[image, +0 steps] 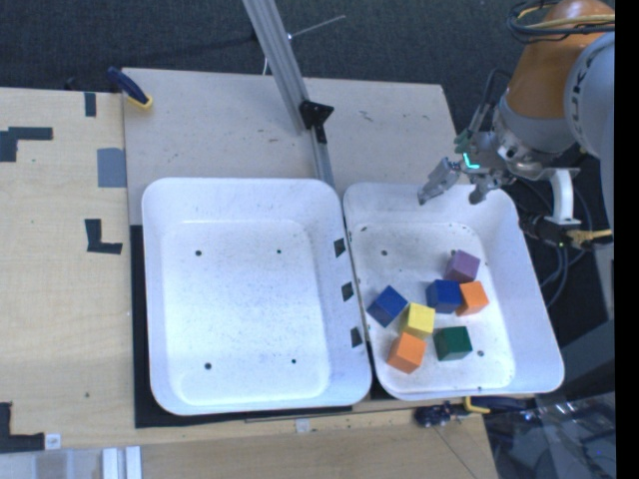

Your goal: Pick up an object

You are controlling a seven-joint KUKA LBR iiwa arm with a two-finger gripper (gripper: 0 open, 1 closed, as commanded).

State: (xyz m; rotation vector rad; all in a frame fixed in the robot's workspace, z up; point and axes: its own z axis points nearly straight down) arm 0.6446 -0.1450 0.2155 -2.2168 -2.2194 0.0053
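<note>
Approach step – hand (pixel 454 186) open & empty over right bin (pixel 529 297) far edge; next: drop toward block cluster (pixel 431 317) nr bin's near-right corner, close on one.

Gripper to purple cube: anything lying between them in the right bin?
Nothing. In the camera view, bare speckled bin floor separates the open gripper from the purple cube; the other blocks sit beyond the cube.
</note>
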